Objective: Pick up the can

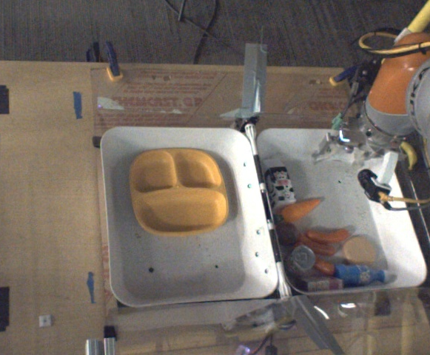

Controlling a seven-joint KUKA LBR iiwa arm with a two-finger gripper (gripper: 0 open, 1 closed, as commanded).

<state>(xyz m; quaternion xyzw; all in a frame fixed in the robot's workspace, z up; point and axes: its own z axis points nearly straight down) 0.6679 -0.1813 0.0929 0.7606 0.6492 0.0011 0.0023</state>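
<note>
Yellow divided plastic tray [177, 191] sits overturned in the left white bin [118, 272]. Rightward, a small black-and-white can [280, 185] lies along the right bin's [407, 268] left wall, long axis running near to far. Farther right, the gripper [338, 145] hangs over the bin's far end.

Arm [422, 87] cut off at right edge; end effector [344, 145] perhaps blurred.

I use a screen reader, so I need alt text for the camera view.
The gripper hovers over the right bin's far end, apart from the can lying by the divider. The left bin holds a yellow tray.
</note>
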